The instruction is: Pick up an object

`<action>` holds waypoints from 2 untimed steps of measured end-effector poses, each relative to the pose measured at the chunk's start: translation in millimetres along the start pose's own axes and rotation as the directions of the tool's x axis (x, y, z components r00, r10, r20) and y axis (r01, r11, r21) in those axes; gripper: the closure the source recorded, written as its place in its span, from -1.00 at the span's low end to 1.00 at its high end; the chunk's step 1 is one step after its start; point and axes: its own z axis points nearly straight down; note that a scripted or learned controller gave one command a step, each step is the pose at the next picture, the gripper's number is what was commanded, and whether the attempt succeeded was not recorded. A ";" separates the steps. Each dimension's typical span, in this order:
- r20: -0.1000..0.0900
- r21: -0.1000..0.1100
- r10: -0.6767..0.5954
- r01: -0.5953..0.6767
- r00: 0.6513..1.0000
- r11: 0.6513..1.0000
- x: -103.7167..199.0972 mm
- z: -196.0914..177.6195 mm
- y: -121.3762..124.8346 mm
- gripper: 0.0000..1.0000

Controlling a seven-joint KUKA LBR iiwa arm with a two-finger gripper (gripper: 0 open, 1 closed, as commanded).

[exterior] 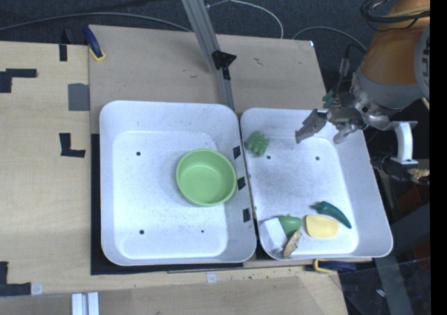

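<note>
Nearest you, along the front wall of the right bin [363, 167], sits a small cluster: a yellow piece [322, 227], a dark green pepper [334, 213] touching it at about 1 o'clock, a green-and-white piece [285, 224] just beside it at 9 o'clock, and a tan stick [292, 240] leaning at the front rim. You could take any of these as the thing to pick up; none of them is in the gripper's grasp.

Look toward 10 o'clock in that same bin and you find a small green lump [258, 143], close to the wall shared with the left bin [126, 167] and well apart from the cluster.

Your gripper [325, 133] hangs over the right bin's far right corner, at about 1 o'clock from the bin's middle. Its two fingers [307, 128] are spread apart, and you can see bare white bin floor between them, so they hold nothing. The arm [394, 48] with its orange band comes in from 3 o'clock.

In the left bin you have a green bowl [206, 177], upright, resting right of the bin's middle and near the shared wall. A grey pole [202, 20] slants up from between the two bins toward 12 o'clock.
</note>
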 end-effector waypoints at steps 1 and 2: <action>0.000 0.000 0.000 0.000 1.000 1.000 0.0 0.0 0.0 -1.00; 0.000 0.004 0.001 -0.001 1.000 1.000 3.3 44.9 -5.3 -1.00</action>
